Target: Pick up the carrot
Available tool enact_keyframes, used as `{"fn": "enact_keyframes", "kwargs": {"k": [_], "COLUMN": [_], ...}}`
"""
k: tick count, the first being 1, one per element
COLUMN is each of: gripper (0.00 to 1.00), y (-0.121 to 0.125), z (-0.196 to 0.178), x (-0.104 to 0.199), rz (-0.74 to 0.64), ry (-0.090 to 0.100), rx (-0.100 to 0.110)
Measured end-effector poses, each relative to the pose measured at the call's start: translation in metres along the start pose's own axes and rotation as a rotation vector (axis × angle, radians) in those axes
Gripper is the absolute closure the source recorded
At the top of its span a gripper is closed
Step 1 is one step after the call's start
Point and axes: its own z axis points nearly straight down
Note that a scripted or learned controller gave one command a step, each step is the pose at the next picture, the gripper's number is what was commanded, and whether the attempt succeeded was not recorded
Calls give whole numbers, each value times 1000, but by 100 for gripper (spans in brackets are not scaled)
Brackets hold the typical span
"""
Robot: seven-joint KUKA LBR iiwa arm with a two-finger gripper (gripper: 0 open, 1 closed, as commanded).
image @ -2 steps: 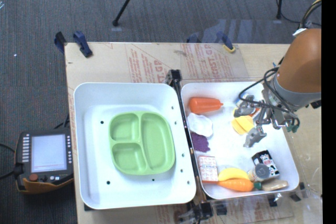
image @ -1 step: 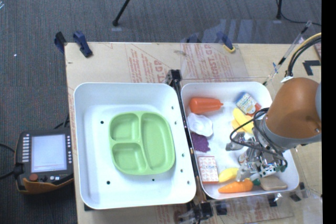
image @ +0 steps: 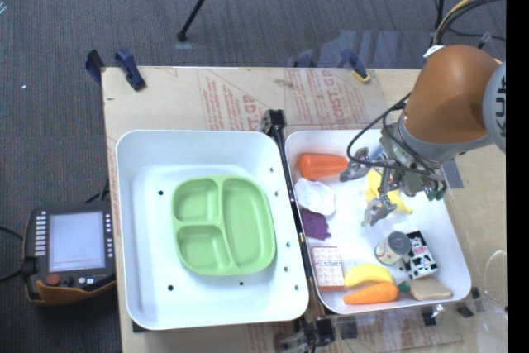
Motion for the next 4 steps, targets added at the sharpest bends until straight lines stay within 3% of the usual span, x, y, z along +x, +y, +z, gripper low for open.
{"fn": "enact_keyframes", "kwargs": {"k": [1, 2, 3, 4], "gripper": [0, 0, 0, 0], "y": [-21, -78, -85, -59], "z": [71, 68, 69, 68], "x": [22, -22, 7, -26], "rz": [-132, -95, 132, 286], "ry": [11, 3, 5, 3], "rx": [-5, 0, -1, -1]}}
